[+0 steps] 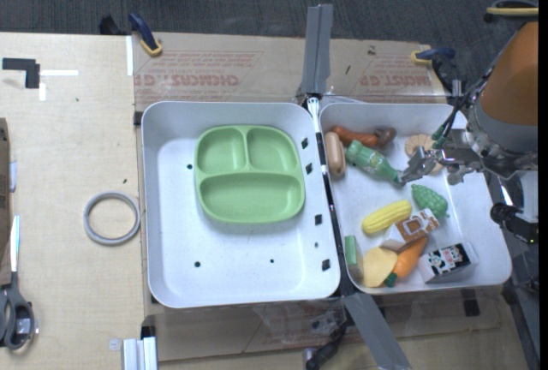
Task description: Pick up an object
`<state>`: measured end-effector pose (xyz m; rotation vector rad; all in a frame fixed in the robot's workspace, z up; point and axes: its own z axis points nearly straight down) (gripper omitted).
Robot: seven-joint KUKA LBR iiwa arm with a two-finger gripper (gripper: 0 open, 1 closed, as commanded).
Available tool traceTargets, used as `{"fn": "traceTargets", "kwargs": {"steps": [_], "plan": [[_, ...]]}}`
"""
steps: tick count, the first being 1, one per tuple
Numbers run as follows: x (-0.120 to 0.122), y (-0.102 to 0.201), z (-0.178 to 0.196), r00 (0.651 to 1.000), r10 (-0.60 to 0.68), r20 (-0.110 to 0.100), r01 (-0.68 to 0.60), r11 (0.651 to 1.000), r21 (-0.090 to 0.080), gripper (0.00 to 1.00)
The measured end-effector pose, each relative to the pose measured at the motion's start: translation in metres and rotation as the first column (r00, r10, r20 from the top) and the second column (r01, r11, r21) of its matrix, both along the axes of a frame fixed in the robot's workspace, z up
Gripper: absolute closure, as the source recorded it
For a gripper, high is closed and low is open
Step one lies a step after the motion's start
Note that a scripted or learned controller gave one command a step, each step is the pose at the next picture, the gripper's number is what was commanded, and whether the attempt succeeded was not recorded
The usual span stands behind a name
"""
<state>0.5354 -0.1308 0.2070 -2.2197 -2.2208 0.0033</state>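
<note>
I see the toy food crowded in the right bin (479, 274). A green bottle (370, 160) lies tilted near the bin's upper middle, and the gripper (419, 163) sits just beside its lower right end. From here I cannot tell whether the fingers are spread or closed, and nothing I can make out sits between them.

Above the bottle an orange carrot (355, 137) lies against the bin's far wall, and a hot dog (334, 156) stands along the left wall. A tan round piece (419, 143) shows just above the gripper. Below the gripper is a dark green leafy piece (431, 199), then a yellow corn cob (386, 217) and a small orange carton (414, 226). Toward the near edge I see a yellow lump (375, 267), a second carrot (408, 258) tilted across it, and a black-and-white carton (448, 259) in the corner.

The arm (511, 94) comes in from the right, its orange band high over the bin's rim.

The left bin (163, 214) holds a green divided plate (250, 173) in its upper half. Out on the desk (60, 154) to the left lie a grey ring (112, 217) and, at the edge, scissors (15, 308).
</note>
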Motion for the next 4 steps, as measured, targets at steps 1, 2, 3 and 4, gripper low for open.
{"fn": "traceTargets", "kwargs": {"steps": [1,2,3,4], "plan": [[0.071,0.019,-0.113,0.989,0.148,0.002,-0.148,0.989,0.0,0.0],[0.07,0.017,-0.104,0.99,0.144,0.002,-0.144,0.99,0.0,1.0],[0.051,0.005,-0.08,0.933,0.36,0.002,-0.36,0.933,0.0,1.0],[0.102,0.068,-0.015,0.968,0.25,0.002,-0.25,0.968,-0.001,1.0]]}}
